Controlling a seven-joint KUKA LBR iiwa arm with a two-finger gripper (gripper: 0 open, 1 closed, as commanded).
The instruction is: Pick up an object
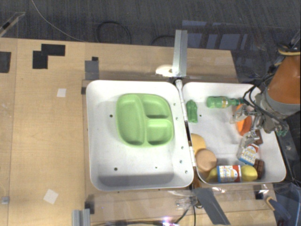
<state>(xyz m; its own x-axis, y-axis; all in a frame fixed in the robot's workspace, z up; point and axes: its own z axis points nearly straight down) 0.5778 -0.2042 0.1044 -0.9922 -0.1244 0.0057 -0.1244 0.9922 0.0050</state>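
A slanted overhead view of a wooden bench holding two shallow white bins side by side. The landmark here is the right bin (221, 91).

At the near edge of the right bin lie a small labelled jar (228, 173) on its side and a yellow lemon-like piece (249, 173) touching its right end. Just left of these sits a tan bun-shaped piece (205, 159), with a yellowish rounded piece (197, 141) behind it, against the bin's left wall. On the bin's right side, a small white carton (249, 153) lies tilted.

Just above the carton hangs the gripper (254, 126), reaching in from the bin's right on a grey arm with an orange band (288, 81). An orange object (244, 124) sits right at the fingers, but the view is too cluttered with cables and metal to say whether it is gripped, and I cannot tell how the jaws stand.

Farther back, a green block (191, 111) lies by the bin's left wall, and a green bottle (221, 101) lies on its side near the far wall.

Left of the right bin, the left bin (101, 173) holds a green divided tray (143, 119).
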